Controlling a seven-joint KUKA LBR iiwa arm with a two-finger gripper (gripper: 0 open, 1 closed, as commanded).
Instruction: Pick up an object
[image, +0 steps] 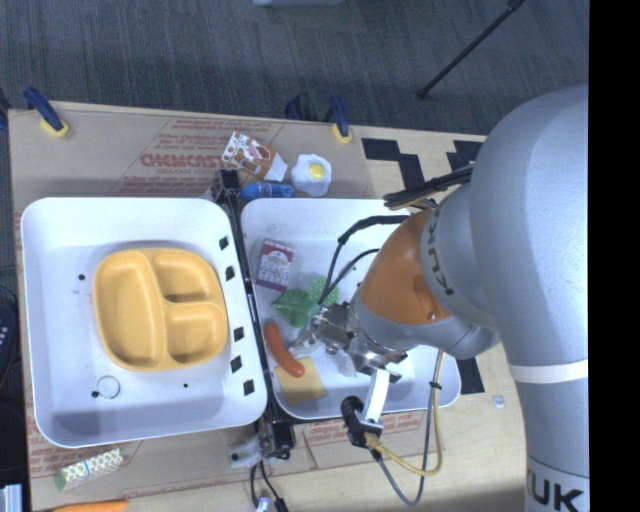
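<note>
On the bench, the right bin (420, 215) is holding a small orange sausage (284, 350) beside a yellow block (304, 380), probably light, stiff and slippery, so you are taking it across its middle, while the gripper (330, 330) is hanging near it, its state unclear.

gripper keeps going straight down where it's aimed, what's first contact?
Probably the green leafy item or the bin floor beside it. The wrist covers the gripper, so the line and the depth are rough; the sausage lies just left.
</note>
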